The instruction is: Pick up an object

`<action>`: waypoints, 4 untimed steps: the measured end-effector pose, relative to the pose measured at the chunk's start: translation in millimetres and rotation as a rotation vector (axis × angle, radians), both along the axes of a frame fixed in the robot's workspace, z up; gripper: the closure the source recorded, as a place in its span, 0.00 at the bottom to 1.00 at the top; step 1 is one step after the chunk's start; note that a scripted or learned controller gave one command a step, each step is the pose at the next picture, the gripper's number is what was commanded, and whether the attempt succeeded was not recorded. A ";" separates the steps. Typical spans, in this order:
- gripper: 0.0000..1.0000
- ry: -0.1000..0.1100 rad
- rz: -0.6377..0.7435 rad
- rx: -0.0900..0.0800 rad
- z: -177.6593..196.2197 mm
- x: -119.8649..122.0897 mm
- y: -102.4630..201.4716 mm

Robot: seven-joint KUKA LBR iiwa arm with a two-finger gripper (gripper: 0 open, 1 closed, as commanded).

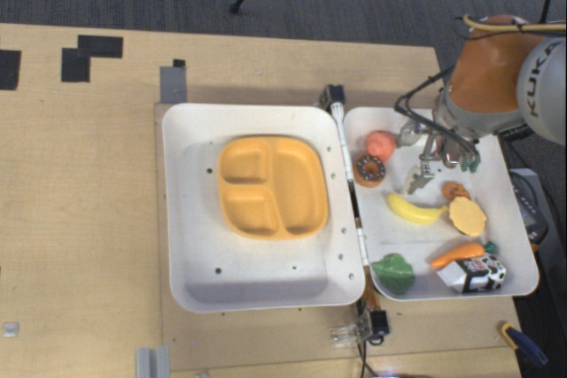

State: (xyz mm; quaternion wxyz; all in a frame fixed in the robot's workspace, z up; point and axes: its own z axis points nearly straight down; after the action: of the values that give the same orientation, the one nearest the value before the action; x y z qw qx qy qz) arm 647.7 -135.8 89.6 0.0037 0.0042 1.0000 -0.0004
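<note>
1. Nearest the camera, at the bottom edge of the right bin [523,279], sit three things in a row: a green leafy item [393,273] at about 7 o'clock of that bin, an orange carrot [457,256] at 5 o'clock, and a black-and-white box [473,276] touching the carrot's near side.

2. A little farther in, near the bin's middle, lies a yellow banana [415,210]; at its 3 o'clock rests a tan, slice-shaped piece [467,216], with a small orange-brown bit [455,190] just beyond that piece.

3. The gripper [420,181] hangs just beyond the banana, at its 12 o'clock, fingertips pointing down toward the bin floor. The jaws look slightly apart, and nothing sits between them — no object is held.

4. At the gripper's 9 o'clock lies a chocolate doughnut [369,169], and at 10 o'clock a pink-red ball [381,142], both near the wall shared with the left bin [182,190].

5. The left bin holds a yellow divided plate [270,187], well apart from the arm.

6. Farthest right, the grey arm with its orange band [483,75] reaches in from 2 o'clock.

7. Progress, as a judgement: the task is at its approach stage. The likeliest target is the banana, untouched on the bin floor; descent, closing and lifting all remain — nothing is picked yet.
</note>
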 end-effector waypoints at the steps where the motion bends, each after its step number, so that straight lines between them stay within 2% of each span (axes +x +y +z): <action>1: 0.00 -0.001 0.083 0.000 27.2 15.6 6.5; 2: 0.00 -0.003 0.137 0.000 2.6 -61.6 26.7; 3: 0.00 -0.015 0.391 -0.013 3.4 -96.7 42.8; 4: 0.00 -0.024 0.691 -0.013 3.7 -131.6 35.4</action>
State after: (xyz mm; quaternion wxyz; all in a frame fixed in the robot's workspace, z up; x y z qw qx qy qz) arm 516.1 -100.3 93.3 0.0155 -0.3345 0.9423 -0.0054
